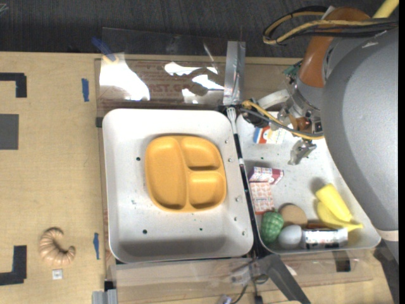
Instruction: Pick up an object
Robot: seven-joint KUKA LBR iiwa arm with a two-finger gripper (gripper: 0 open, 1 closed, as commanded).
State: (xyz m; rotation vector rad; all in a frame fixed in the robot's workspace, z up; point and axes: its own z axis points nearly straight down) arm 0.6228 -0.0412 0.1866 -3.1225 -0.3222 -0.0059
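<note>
My gripper (301, 151) hangs over the upper part of the right bin (316, 170), below the orange band of the arm (315, 62). Nothing shows in it. Below and to its left lies a red and white packet (262, 183). Along the bin's near edge sit a green ball (272, 226), a brown egg-shaped thing (293, 213), a grey ball (291, 235), a yellow banana (333, 205) and a dark tube (324, 237). A small red and blue card (267, 135) lies just left of the gripper.
The left bin (120, 220) holds an orange divided plate (185, 171). A tan croissant-shaped toy (57, 246) lies on the bench at the far left. Cables (278, 120) trail from the wrist over the bins' shared wall.
</note>
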